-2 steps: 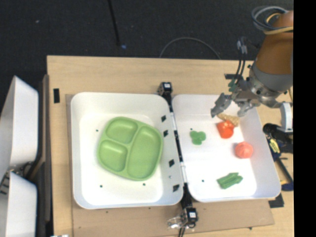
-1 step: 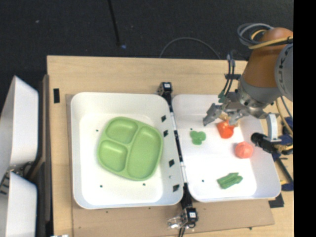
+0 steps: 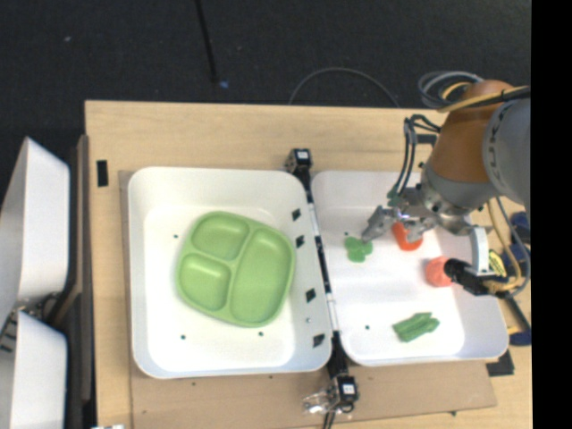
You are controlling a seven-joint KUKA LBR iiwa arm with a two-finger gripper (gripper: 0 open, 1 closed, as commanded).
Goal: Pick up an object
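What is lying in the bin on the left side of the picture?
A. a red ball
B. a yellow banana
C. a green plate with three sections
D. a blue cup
C: a green plate with three sections lies in the left bin, while the small green and orange pieces sit in the right bin.

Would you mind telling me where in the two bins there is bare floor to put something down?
Right bin: bare floor in the middle, between the small green piece and the long green piece. It is crowded near the end effector and two orange pieces. Left bin: the green divided plate fills the centre, leaving margins along the walls.
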